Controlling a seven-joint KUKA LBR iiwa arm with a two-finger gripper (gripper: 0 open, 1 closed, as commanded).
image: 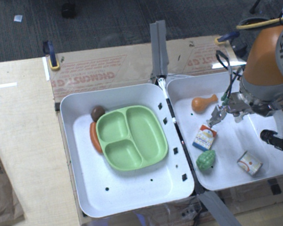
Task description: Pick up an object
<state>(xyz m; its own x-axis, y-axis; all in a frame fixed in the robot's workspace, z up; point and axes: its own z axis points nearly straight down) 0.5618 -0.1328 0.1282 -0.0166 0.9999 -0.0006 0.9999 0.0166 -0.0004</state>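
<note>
Bench: two bins (78,145); right bin (276,168) four objects.

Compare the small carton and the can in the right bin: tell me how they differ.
The small carton is boxy with blue and orange print; the can is round-bodied, white with a red mark. The carton lies near the bin's middle, just below the gripper; the can lies toward the bin's lower right corner, away from it. The carton sits close to the green object; the can lies alone. Both lie tilted in the right bin.
</note>
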